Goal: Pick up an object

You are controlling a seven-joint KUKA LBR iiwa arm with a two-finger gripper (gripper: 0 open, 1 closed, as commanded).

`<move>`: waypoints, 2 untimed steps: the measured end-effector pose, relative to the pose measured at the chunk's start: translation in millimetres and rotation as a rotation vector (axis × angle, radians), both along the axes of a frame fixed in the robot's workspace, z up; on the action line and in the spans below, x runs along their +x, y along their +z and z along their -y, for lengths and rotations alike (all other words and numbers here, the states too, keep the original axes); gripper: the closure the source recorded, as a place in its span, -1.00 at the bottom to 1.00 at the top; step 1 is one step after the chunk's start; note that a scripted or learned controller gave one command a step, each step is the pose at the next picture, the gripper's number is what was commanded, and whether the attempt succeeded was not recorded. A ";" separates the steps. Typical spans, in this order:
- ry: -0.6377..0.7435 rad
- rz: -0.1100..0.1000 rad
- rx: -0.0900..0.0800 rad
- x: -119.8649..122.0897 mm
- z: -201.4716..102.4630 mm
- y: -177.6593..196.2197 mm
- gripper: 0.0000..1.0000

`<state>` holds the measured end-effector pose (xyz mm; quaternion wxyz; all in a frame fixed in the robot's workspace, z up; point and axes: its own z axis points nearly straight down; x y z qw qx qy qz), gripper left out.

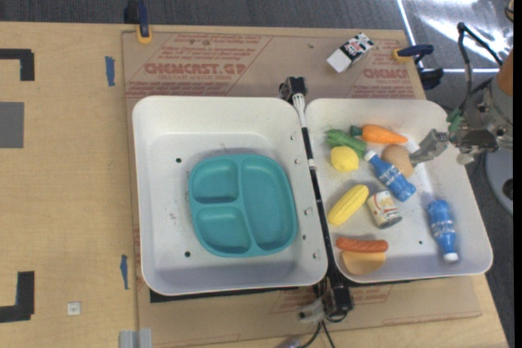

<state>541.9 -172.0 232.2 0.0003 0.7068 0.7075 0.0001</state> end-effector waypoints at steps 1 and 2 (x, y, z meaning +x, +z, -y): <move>-0.015 0.003 0.000 21.0 -24.1 -146.4 -1.00; -0.016 0.006 0.000 21.7 -24.0 -135.9 1.00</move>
